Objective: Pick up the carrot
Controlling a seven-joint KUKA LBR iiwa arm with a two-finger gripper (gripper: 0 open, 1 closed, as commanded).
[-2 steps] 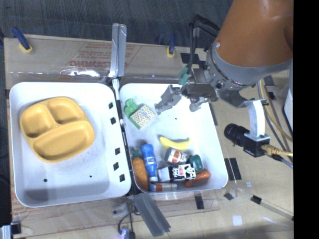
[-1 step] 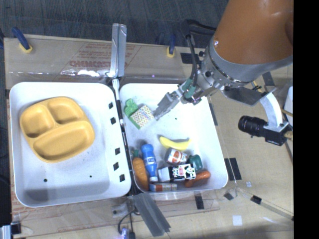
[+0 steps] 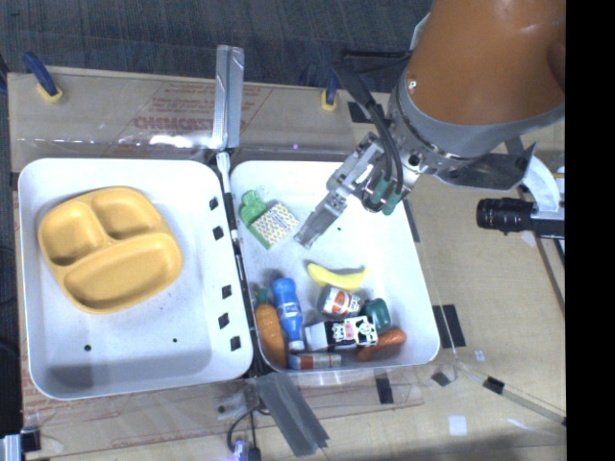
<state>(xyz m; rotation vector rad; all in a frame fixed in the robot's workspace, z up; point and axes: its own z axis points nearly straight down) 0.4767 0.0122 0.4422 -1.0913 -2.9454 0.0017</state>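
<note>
Where cardboard underlies, 2 white bins.

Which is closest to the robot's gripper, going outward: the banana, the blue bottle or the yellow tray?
From the gripper:
1. Banana, just below it in the right bin.
2. Blue bottle, lower, toward that bin's left wall.
3. Yellow tray, far away in the left bin.

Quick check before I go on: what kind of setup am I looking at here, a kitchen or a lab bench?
Most likely a robot lab bench, not a kitchen: two white bins clamped side by side, toy food such as a banana and carrot piled in the right one, and a camera beside the arm's claw.
</note>
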